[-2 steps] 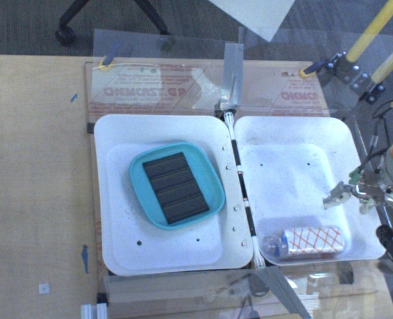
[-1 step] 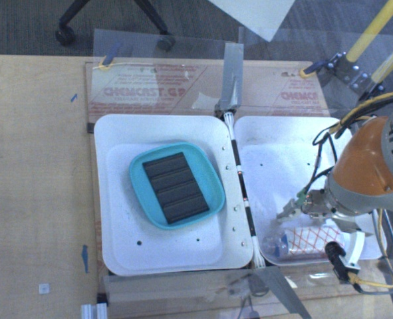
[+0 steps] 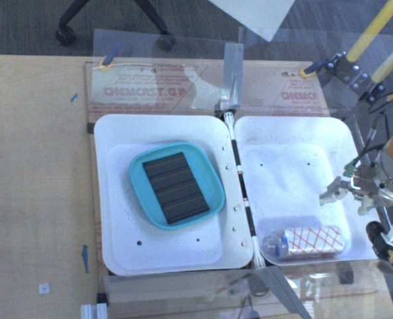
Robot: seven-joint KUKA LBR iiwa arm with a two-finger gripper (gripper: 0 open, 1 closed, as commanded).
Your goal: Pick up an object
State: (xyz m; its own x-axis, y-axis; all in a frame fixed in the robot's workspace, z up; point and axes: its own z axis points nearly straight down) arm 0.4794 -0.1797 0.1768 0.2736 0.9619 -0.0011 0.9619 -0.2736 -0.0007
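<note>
Bench (image 3: 30,178): a tan wooden top fills the left and lower part of the frame, with small blue marks on its left side

Left bin (image 3: 116,244): shallow and white, middle left of the frame, touching the right bin along a central seam

Blue plate (image 3: 139,178): a rounded square dish in teal, lying flat near the middle of the left bin, turned slightly off square to the bin walls

Black block (image 3: 176,188): a dark ribbed slab resting on the blue plate, its long side running from upper left to lower right

Right bin (image 3: 282,151): shallow and white, middle right of the frame, its floor mostly bare

Bottle (image 3: 306,242): lies on its side along the lower edge of the right bin — clear cap end to the left, red and white criss-cross label to the right

Gripper (image 3: 346,195): at the right edge of the right bin, middle right of the frame, above and to the right of the bottle and apart from it; its pale fingers (image 3: 332,193) look spread a little with nothing between them, holding no object

Arm: its grey body enters from the right edge of the frame, behind the gripper

Background: a clear sheet with red lettering lies across the top of both bins — chair legs and castors show in the upper left of the frame
</note>
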